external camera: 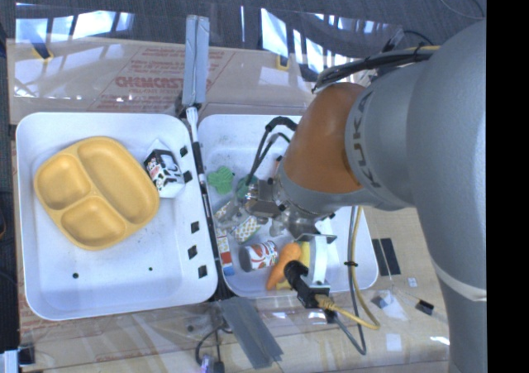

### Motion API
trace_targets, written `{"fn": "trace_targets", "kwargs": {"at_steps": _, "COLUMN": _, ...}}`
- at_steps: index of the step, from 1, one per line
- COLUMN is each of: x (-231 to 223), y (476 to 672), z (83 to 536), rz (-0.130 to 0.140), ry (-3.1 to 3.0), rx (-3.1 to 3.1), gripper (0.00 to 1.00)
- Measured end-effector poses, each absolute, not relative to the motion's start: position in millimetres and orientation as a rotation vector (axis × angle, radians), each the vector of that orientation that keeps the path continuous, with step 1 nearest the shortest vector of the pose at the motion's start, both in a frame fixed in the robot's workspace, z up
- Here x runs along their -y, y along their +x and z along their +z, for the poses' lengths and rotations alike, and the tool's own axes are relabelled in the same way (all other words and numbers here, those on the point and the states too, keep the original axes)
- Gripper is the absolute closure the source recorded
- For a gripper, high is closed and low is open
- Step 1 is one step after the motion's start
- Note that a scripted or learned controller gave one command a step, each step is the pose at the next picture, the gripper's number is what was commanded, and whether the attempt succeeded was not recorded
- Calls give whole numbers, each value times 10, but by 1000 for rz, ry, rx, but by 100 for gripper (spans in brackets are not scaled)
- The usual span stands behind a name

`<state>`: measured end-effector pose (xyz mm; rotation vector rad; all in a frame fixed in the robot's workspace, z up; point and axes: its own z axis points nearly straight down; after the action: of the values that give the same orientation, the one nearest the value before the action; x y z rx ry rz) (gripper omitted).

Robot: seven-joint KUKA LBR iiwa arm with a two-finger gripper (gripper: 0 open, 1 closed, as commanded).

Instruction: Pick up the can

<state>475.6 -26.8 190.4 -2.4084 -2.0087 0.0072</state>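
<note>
Small red-and-white metal can (261, 255) on its side in the right white bin (216, 138), tool (266, 208) just above it (grip state hidden), orange object (283, 268) beside the can.

There are two white bins (50, 297), one yellow divided plate (95, 191), one can (259, 256) and one small carton (164, 170).

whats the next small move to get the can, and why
Probably shift the claw slightly toward the near rim and lower it onto the can. The can lies on its side in the right bin, just beside an orange item, with the claw hovering above nearby clutter.
</note>
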Motion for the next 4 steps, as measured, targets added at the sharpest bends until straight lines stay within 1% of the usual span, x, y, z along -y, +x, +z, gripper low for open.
{"fn": "trace_targets", "kwargs": {"at_steps": 1, "x": 908, "y": 4752, "z": 964, "rz": 4, "ry": -2271, "rx": 2164, "gripper": 0}}
{"fn": "trace_targets", "kwargs": {"at_steps": 2, "x": 901, "y": 4753, "z": 1058, "rz": 7, "ry": -2263, "rx": 2171, "gripper": 100}}
{"fn": "trace_targets", "kwargs": {"at_steps": 3, "x": 337, "y": 4770, "z": 2614, "rz": 1, "ry": -2335, "rx": 2099, "gripper": 100}}
{"fn": "trace_targets", "kwargs": {"at_steps": 4, "x": 339, "y": 4769, "z": 2612, "rz": 2, "ry": -2335, "rx": 2099, "gripper": 0}}
